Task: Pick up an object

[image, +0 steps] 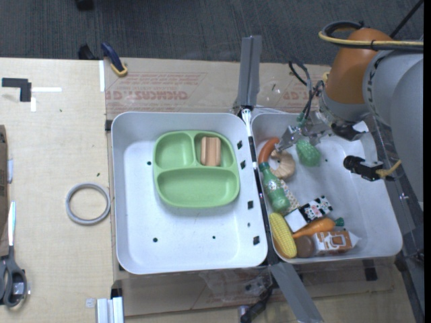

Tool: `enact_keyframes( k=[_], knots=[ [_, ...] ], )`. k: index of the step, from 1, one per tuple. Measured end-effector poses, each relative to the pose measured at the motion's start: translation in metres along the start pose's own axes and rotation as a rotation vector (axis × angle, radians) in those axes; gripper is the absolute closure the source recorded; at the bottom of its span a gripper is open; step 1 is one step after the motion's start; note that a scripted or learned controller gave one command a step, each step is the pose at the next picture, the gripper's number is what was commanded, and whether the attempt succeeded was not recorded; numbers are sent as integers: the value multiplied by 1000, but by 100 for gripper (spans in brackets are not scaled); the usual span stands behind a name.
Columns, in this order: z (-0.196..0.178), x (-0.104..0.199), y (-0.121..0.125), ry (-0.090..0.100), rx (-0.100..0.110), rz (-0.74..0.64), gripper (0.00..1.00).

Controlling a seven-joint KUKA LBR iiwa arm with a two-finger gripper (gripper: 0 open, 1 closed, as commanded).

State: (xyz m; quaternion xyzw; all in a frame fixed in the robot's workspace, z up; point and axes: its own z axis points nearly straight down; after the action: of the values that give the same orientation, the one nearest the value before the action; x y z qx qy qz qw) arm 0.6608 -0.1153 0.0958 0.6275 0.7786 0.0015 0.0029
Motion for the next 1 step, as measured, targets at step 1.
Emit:
enact_keyframes(
  k=[1],
  knots=[
    [3,23,-45,2,6,-32,0]
  ],
)
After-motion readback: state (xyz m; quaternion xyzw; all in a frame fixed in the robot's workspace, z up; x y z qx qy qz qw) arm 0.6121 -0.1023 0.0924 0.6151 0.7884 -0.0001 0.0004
